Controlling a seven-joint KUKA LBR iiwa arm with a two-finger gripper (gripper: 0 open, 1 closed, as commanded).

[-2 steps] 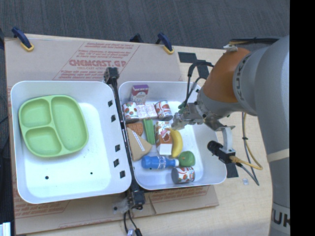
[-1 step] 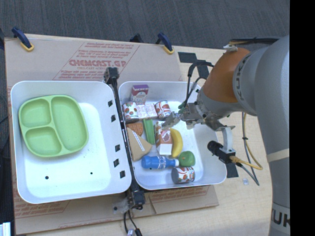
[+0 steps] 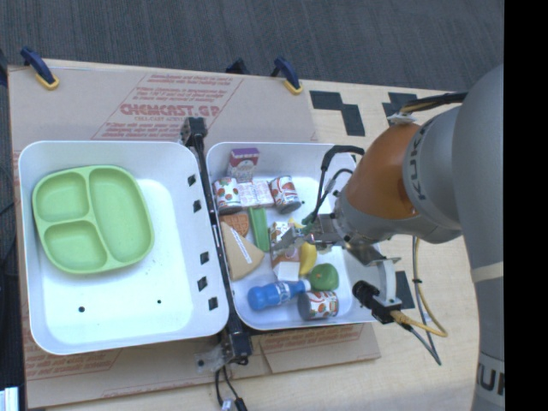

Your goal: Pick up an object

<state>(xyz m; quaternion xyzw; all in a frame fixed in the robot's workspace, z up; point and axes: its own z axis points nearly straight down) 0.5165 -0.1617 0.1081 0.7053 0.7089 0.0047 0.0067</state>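
Yellow and curved, a small plastic banana point(image 3: 307, 259) is lying in the right white bin point(image 3: 342, 156), right under the grey arm's two-finger gripper point(image 3: 301, 236). We are seeing the gripper low over the clutter there, but the wrist is covering it, so we cannot tell how the jaws stand or whether anything is between them. A green round toy fruit point(image 3: 324, 276) is sitting just beside the banana, with a small printed can point(image 3: 318, 305) below it and a blue plastic bottle point(image 3: 276, 294) lying on its side to the left. A tan wedge-shaped piece point(image 3: 241, 253) is resting near the bin's left wall. Toward the far wall we are making out a purple-topped carton point(image 3: 244, 162) and several labelled packets point(image 3: 248, 193), their print too small to read. In the left white bin point(image 3: 111, 328) a light green divided plate point(image 3: 92, 218) is lying flat.
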